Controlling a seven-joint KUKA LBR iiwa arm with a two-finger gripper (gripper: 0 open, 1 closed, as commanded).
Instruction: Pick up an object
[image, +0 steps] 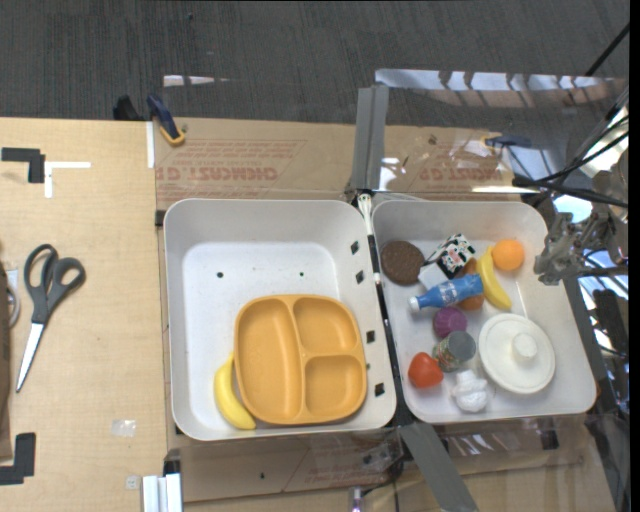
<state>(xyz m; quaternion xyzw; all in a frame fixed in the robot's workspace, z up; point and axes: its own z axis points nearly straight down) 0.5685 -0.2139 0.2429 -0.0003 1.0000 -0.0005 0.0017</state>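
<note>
1. At the right rim of the right bin (585, 345), about halfway along its far half: gripper (556, 258), grey, above the wall rather than down among the things. Released or clenched: cannot tell from this view. Nothing seen in its hold.
2. In the right bin's far right corner, near the gripper: orange ball (508, 254), with a yellow banana (493, 283) just beside it.
3. Toward the bin's far left corner: brown disc (403, 261); next to it a black-and-white spotted toy (455, 254).
4. Across the bin's middle: blue bottle (448, 293), lying on its side, cap end toward the left wall.
5. Below the bottle: purple ball (449, 321), grey can (458, 348), red fruit (424, 370) near the left wall.
6. Against the right wall, near half: white lidded bowl (516, 351); a white crumpled lump (470, 393) at the near edge.
7. In the left bin (190, 260): yellow divided plate (300, 358), and a second banana (229, 397) tucked at its near left corner.
8. On the bench (90, 400), near its left edge: scissors (44, 290).
</note>
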